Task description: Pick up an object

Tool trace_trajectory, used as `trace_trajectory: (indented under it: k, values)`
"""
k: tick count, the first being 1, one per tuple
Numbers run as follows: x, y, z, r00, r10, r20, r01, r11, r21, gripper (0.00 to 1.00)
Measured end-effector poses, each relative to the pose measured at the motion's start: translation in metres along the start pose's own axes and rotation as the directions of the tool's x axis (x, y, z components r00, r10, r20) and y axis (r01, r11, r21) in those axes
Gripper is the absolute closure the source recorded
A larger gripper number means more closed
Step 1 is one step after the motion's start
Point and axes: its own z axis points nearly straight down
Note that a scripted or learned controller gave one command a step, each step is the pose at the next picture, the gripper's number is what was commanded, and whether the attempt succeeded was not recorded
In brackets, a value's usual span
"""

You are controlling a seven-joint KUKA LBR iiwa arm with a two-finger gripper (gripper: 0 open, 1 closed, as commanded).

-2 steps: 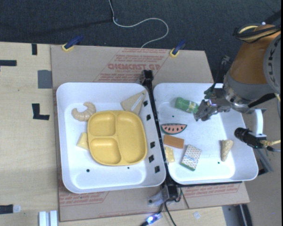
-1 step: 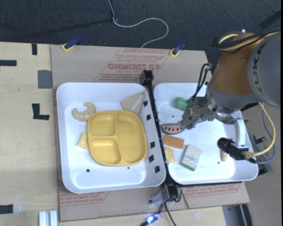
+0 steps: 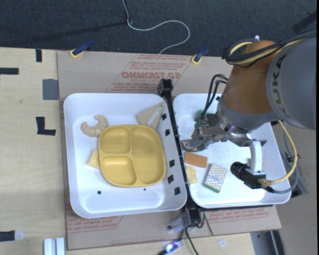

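My gripper hangs low over the left part of the right bin, under the grey and orange arm that comes in from the right. Just in front of it lies a flat orange block, close to or touching the gripper's tip. A small yellow piece sits in front of the block by the bin's left wall. To the right of that lies a small patterned box. The arm hides the back of the right bin.
The left bin holds a yellow divided plate, a beige curled piece, a tan wedge and a yellow slice half under the plate. A dark divider runs between the bins.
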Motion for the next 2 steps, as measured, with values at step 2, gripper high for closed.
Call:
trace_trajectory:
  k: [2]
  values:
    - [0.0261, -0.0047, -0.0024, 1.000, 0.005, 0.002, -0.005, 1.000, 0.000, 1.00]
